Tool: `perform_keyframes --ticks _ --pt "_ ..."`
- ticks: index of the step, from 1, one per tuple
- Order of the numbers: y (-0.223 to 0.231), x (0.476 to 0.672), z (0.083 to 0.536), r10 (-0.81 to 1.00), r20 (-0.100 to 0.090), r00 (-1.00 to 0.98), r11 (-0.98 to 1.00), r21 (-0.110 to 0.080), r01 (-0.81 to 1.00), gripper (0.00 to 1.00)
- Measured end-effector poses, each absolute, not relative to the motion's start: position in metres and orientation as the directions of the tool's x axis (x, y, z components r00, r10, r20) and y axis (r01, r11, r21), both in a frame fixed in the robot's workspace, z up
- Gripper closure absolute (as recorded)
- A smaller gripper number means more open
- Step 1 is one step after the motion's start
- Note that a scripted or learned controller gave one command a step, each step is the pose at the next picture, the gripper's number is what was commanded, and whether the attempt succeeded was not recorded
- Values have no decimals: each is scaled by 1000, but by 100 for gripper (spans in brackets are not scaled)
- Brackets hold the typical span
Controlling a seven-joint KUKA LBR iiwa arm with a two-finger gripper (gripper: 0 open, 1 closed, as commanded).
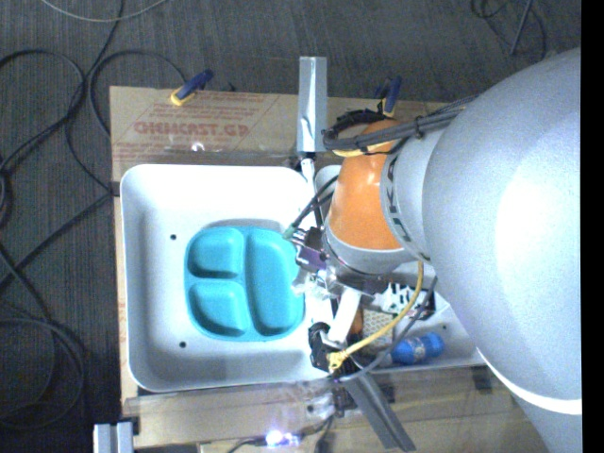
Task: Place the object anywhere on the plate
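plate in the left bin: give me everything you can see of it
The plate is turquoise, looks like moulded plastic, and is a rounded square with three compartments: two smaller ones stacked on its left side and one long one along its right. It lies flat, face up, on the floor of the left white bin, toward the bin's right wall. All three compartments look bare. The arm's wrist overhangs its right edge and hides a little of it; whether they touch cannot be told.

Blue divided plate [241, 281] in left bin, blue object [416, 349] in right bin
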State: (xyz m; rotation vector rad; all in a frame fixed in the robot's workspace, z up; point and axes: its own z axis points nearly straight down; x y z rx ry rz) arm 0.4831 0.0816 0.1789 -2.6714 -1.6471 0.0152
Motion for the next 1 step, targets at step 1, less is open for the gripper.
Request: perform_keyframes --ticks 1 --pt "138 508 174 919 -7 395 -395 -7 919 100"
